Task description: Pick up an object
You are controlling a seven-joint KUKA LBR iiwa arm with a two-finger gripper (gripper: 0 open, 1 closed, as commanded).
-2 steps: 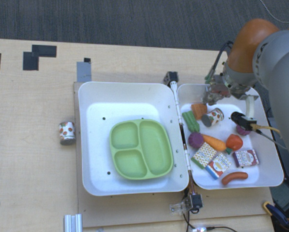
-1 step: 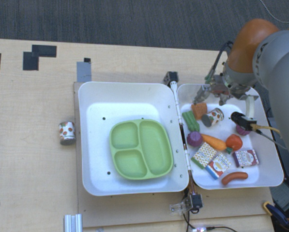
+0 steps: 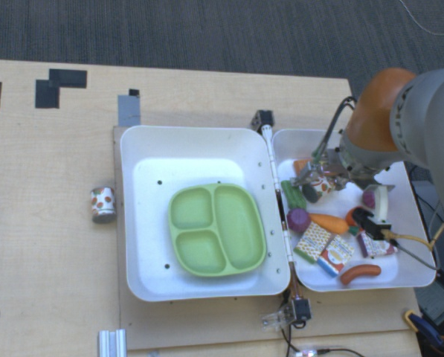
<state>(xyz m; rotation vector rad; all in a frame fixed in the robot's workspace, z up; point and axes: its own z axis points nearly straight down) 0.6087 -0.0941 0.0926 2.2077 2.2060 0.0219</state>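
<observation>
My gripper (image 3: 320, 181) is low over the back left part of the right bin (image 3: 411, 277), with the grey arm and its orange band reaching in from the right. Right under it lie a small dark grey piece (image 3: 311, 193) and an orange bit (image 3: 302, 166). Nearby in the same bin are a green vegetable (image 3: 292, 195), a purple ball (image 3: 297, 219), an orange carrot (image 3: 329, 222), a checkered packet (image 3: 313, 242), a colourful carton (image 3: 335, 256), a red sausage (image 3: 359, 273) and a purple onion (image 3: 369, 197). No object is seen lifted.
The left bin (image 3: 143, 199) holds a green divided plate (image 3: 217, 229). A small printed can (image 3: 103, 203) lies on the bench left of the bins. Clamps sit at the bins' shared edge, back (image 3: 263, 119) and front (image 3: 294, 311).
</observation>
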